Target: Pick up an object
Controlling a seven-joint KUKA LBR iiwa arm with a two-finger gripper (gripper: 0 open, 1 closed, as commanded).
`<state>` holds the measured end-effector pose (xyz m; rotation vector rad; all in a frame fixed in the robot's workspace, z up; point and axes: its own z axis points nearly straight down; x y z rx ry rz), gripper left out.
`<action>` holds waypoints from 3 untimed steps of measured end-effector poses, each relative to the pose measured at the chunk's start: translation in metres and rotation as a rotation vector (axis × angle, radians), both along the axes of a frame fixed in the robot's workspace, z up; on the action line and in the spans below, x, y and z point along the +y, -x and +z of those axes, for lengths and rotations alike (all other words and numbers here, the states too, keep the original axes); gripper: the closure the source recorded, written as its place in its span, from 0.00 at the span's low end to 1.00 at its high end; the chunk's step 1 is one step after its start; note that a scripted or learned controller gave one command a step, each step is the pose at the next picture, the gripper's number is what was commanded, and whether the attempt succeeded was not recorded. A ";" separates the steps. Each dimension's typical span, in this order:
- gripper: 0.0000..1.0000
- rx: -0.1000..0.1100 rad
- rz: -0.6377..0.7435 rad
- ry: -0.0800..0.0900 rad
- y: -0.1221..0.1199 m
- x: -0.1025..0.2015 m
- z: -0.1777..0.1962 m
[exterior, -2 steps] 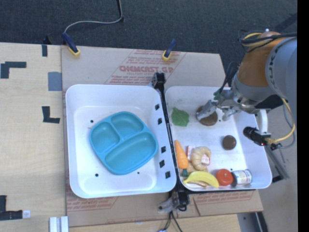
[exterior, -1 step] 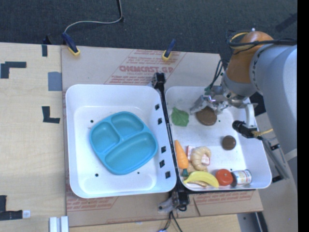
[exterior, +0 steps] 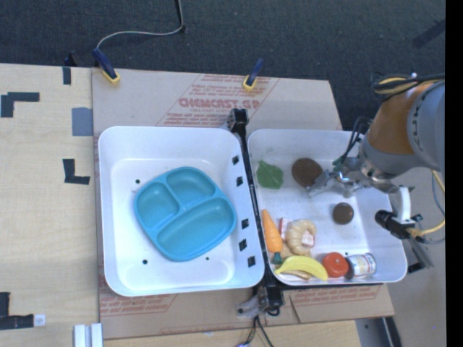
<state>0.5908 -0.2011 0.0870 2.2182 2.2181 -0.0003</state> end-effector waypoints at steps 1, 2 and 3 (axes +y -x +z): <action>0.00 -0.001 0.000 0.000 0.064 -0.010 0.000; 0.00 -0.003 0.001 -0.001 0.028 0.020 0.000; 0.00 -0.003 0.001 0.000 0.069 0.013 0.000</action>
